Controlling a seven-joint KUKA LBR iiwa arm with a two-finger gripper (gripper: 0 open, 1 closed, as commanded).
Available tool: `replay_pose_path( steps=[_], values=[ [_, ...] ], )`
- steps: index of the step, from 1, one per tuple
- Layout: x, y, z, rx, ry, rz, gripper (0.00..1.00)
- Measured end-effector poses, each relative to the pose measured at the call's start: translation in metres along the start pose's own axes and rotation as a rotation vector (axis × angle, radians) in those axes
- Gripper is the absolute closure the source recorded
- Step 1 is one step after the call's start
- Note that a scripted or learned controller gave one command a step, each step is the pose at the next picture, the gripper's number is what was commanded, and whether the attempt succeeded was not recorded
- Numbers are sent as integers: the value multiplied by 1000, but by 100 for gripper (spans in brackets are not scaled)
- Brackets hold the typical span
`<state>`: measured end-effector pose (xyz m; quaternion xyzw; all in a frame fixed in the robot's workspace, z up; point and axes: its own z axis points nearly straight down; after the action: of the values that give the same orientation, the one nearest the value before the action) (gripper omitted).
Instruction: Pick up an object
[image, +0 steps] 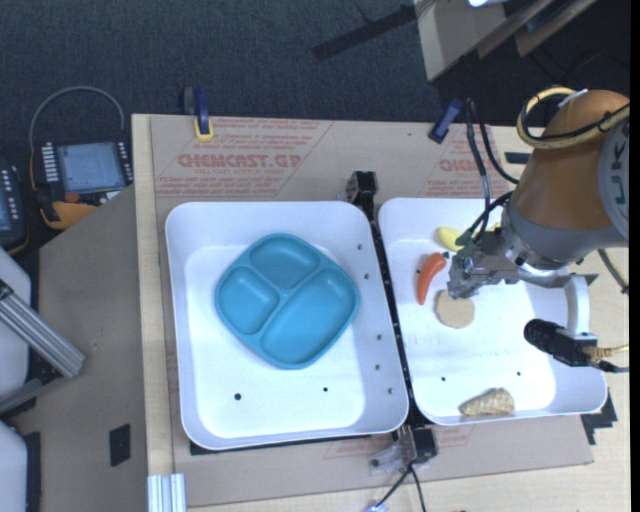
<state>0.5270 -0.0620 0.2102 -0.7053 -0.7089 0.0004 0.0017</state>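
Observation:
In the right bin (430, 395) lie an orange-red chili-shaped piece (429, 276), a round tan disc (455, 313), a yellow piece (449, 238) partly hidden by the arm, and a tan wedge (488, 403) near the front wall. My gripper (462, 287) reaches down from the right, its tip just above the tan disc and right of the orange piece. Nothing shows between its fingers.
The left bin (200, 400) holds a blue sectioned plate (286, 299). A black divider clamp (363, 186) sits between the bins at the back. The arm's orange and grey body (570, 180) covers the right bin's back right corner.

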Motion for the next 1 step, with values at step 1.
replay_pose_path(
  steps=[1],
  values=[
    [43,13,-6,-5,-2,1,100]
  ],
)
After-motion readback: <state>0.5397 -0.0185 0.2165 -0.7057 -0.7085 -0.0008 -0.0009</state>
